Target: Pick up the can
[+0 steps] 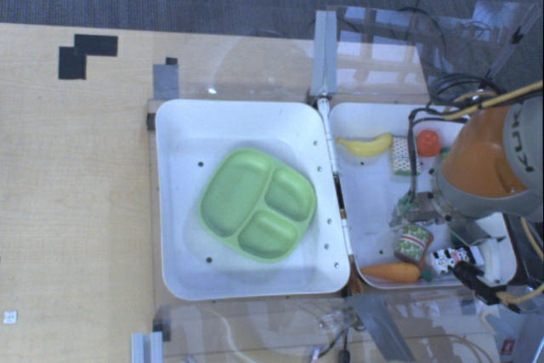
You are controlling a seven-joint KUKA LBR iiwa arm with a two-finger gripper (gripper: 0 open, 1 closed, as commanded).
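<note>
Tabletop: pale wood, bearing two shallow white bins side by side; black tape marks near its far left corner.
Left bin: the larger one; holds a green divided plate, three compartments, lying flat near the middle.
Right bin: narrower, partly covered by the arm on its right side.
Arm: reaches in from the right; the orange band sits over the bin's right half, grey wrist below it, pointing down and slightly left into the bin.
Claw: dark parts show at the end of the wrist, low over the bin floor – whether it is open or closed, and whether it has hold of anything, cannot tell from this angle.
Can: green-and-white label with red, in the near half of the right bin, tilted; it lies just below the claw in the view, very close to or touching it – contact not resolvable.
Banana: yellow, at the far end of the right bin, well apart from the can.
Carrot: orange, along the near wall, just beside the can.
Red object: small, rounded, far end, beside the arm.
Small packet: greenish, between banana and red object.
</note>
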